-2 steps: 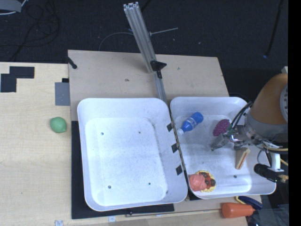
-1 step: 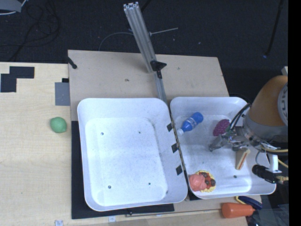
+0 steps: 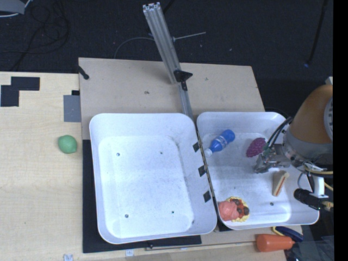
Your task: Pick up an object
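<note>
Reaching into the right bin (image 3: 239,119) from the right side, the gripper (image 3: 266,163) hangs low over the white floor. It sits just beside a purple lumpy thing (image 3: 255,147), which looks like toy grapes. I cannot tell what the gripper is doing at its tip, because it is small and dark from up here. Nothing looks picked up yet.

I think this is the step where the arm comes down to grab something. The purple thing is the nearest one. A tan stick (image 3: 279,183) lies just on the gripper's other side, closer to us. A blue bottle (image 3: 221,141) lies on its side near the wall between the bins. A red and yellow toy (image 3: 234,209) rests in the front corner.

Next, the gripper needs to get right over one thing, close on it, and lift straight up.

The left bin (image 3: 142,125) is white with little dots. A green ball (image 3: 68,144) sits on the bench, far to the left.

The bottle may have a label, but it is too small to read. I see no other words.
</note>
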`<state>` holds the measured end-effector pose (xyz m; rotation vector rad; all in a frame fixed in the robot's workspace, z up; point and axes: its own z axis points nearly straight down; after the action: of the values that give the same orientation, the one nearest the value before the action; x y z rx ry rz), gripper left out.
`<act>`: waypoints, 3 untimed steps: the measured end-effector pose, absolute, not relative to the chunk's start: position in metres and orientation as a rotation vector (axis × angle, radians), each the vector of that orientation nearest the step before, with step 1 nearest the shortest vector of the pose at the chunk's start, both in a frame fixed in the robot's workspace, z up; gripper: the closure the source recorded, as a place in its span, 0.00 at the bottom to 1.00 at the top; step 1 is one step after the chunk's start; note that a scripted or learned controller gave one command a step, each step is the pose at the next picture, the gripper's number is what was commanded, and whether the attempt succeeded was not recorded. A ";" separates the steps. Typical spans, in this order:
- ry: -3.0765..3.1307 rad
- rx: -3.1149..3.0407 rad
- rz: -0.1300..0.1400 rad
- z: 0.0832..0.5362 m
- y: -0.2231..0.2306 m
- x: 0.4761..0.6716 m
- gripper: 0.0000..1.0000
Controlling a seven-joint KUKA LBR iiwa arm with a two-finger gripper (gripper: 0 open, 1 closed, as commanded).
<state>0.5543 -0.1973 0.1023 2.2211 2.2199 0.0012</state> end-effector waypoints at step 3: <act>2.225 2.218 0.000 0.218 -0.151 0.555 1.00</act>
<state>0.5549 -0.1512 0.2179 2.2179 2.2250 0.0004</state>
